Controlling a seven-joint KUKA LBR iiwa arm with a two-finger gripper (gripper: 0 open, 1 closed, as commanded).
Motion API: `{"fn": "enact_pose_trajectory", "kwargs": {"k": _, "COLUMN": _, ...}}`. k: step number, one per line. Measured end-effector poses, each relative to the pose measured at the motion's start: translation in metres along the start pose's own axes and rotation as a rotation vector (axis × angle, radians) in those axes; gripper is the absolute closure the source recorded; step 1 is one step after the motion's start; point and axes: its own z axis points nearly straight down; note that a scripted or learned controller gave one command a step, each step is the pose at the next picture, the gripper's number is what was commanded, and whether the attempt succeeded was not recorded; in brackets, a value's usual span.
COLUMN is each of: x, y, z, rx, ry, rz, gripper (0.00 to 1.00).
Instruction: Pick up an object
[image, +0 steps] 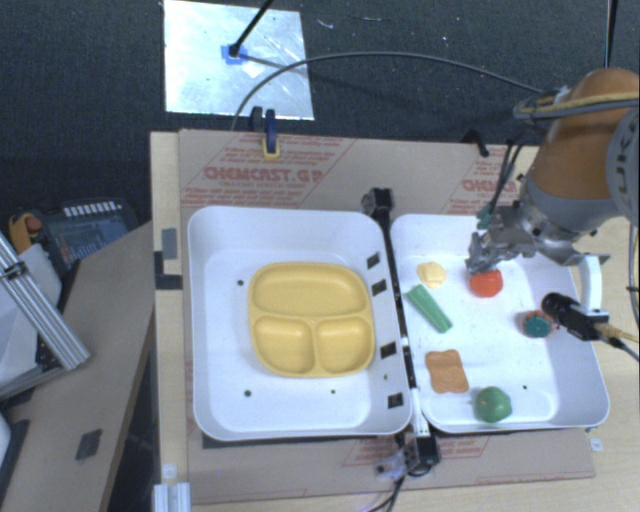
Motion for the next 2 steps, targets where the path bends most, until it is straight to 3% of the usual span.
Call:
{"fn": "enact_pose_trajectory", "kwargs": {"k": 1, "x": 0.052, "y": -0.005, "z": -0.004, "rx": 0.0, "ry": 0.0, "rz": -0.001, "gripper": 1.0}}
{"fn": "enact_pose_trajectory", "kwargs": {"k": 2, "x": 0.099, "y": -0.031, "z": -0.006, "rx": 0.002, "ry": 0.0, "rz": -0.001, "gripper": 1.0}}
